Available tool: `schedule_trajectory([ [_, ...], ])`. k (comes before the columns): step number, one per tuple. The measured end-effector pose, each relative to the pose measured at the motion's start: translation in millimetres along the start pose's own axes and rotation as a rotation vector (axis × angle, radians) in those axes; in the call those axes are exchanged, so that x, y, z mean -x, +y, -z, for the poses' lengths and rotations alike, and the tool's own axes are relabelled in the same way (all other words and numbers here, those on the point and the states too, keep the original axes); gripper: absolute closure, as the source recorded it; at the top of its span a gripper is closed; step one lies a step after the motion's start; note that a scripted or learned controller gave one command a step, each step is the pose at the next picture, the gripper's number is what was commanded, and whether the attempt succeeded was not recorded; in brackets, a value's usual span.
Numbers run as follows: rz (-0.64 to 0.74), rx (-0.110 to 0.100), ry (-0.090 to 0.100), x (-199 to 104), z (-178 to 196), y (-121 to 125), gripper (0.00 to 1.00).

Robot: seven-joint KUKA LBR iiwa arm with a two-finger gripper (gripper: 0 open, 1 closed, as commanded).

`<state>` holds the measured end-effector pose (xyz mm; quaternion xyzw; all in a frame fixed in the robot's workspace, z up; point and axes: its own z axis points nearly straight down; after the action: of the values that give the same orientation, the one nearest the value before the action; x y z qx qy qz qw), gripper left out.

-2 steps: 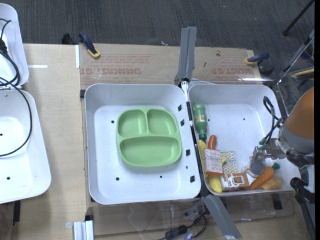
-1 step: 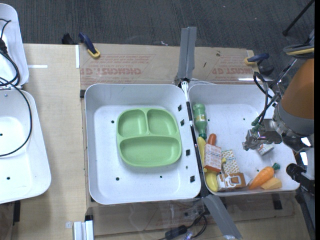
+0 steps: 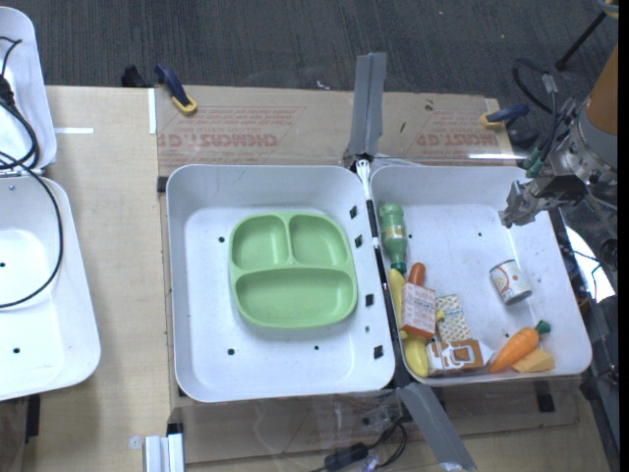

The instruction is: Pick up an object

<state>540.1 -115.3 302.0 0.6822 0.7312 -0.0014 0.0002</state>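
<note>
The left bin (image 3: 187, 293) holds a green plate (image 3: 293, 268) with three compartments, lying flat near its middle. The right bin (image 3: 462, 190) carries the pickable things: a green bottle (image 3: 393, 232) along its left wall, a banana (image 3: 397, 288) just below it, a red packet (image 3: 419, 308) and small boxes (image 3: 454, 354) clustered toward the near left corner, a carrot (image 3: 515, 348) with a yellow wedge (image 3: 536, 363) beside it at the near right, and a small can (image 3: 509, 281) lying alone on bare floor. The gripper (image 3: 521, 207) hangs over the far right part of that bin, above the floor and apart from every object; whether it is wide or narrow cannot be told at this size, and nothing shows in its grasp. The can looks the easiest choice, being nearest and clear of neighbours. To do it well, the arm would centre over the can, turn across its short width, and descend straight, since a round side may roll away from an off-centre pinch
</note>
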Motion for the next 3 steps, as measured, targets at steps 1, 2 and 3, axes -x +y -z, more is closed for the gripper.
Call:
schedule_trajectory([
  [1, 0.0, -0.001, 0.0, 0, 0, 0, 0.0],
  [2, 0.097, -0.001, 0.002, 35, -147, -27, 0.0],
  [3, 0.339, 0.007, 0.002, 50, -206, -4, 0.0],
])
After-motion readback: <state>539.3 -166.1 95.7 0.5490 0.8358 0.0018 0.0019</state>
